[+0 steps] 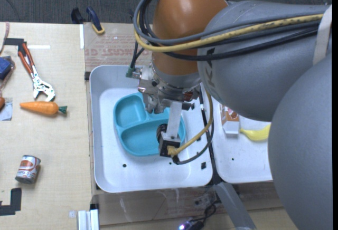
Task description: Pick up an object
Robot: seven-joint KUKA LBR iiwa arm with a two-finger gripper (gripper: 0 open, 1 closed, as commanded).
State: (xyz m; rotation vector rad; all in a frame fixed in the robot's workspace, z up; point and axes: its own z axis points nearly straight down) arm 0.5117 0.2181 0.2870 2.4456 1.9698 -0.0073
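A: Which obj, and where?
B: Blue divided tray (132, 130), lying flat in the view-left bin (105, 173), around its middle. Gripper (154, 105) is right over the tray's far-right part, near the divider ridge

A: Open or closed? Holding anything?
B: Can't tell, the wrist and cables hide it from above. Nothing shows it has hold of the tray

A: How to do the grab well?
B: My guess: go for the rim or divider wall, not the flat floor, since there's nothing to pinch there. Straddle the thin wall, close square to it, lift slow. An off-centre hold will prob make it tip

A: Materials?
B: Tray looks like smooth moulded plastic w/ rounded corners, shallow, at least two compartments. Likely light but slippery. Bin is plain white w/ a rounded lip

A: Anything else around?
B: Right bin (237, 173) has a yellow banana (257, 133) w/ a small carton (230, 121) beside it. On the bench: an orange carrot (39, 108), a red-handled wrench (37, 80) and a small can (27, 168), all well apart from the tray
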